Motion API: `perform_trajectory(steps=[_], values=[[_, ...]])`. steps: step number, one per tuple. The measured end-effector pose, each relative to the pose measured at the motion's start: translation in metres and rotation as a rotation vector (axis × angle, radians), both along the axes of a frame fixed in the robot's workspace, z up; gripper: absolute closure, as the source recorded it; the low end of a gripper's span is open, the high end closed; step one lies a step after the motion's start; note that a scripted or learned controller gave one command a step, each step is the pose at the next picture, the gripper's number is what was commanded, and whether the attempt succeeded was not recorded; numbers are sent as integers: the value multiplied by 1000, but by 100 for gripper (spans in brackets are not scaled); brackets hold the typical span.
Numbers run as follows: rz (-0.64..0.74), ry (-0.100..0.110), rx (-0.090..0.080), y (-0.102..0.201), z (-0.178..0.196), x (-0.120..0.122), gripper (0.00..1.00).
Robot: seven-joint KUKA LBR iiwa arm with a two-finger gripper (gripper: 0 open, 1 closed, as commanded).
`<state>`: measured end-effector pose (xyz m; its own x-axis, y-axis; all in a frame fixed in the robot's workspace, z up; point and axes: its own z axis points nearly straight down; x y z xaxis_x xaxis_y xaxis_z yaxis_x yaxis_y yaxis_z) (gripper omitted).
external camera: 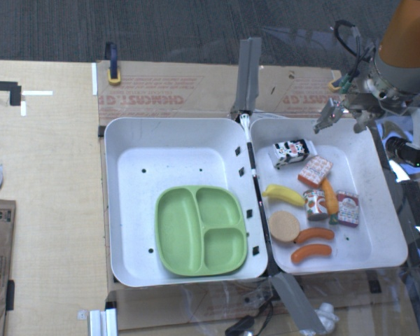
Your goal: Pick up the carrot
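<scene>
**Not yet taken: carrot point(329, 196) lying tight between neighbours**

Lies in the right bin point(360, 161), near its middle, long axis roughly up and down the view. Touches or almost touches a small can point(314, 205) on one side. Sits just beside a red packet point(348, 209) on the other, with a cracker box point(315, 169) close above the upper end.

Hovering over the far edge of the same bin: the gripper point(344, 120), claw spread apart, nothing between the fingers, well apart from the carrot.

Probably a toy of hard plastic: light, stiff, smooth, so likely to slip or roll under a bad pinch. Best to take hold across the narrow width, about the middle of the length. Little room there for the fingers, so perhaps better nearer the lower end, away from can and box.
</scene>
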<state>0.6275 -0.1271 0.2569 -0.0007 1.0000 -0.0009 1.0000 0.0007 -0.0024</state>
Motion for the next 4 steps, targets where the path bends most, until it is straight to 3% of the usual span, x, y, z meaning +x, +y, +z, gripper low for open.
perform_trajectory(steps=[1,2,3,4], values=[[70,0,1,-54,-119,-93,0],[314,-2,2,-29,-165,-63,0],[469,-2,2,-57,-165,-147,0],[575,-3,1,-26,-165,-107,0]])
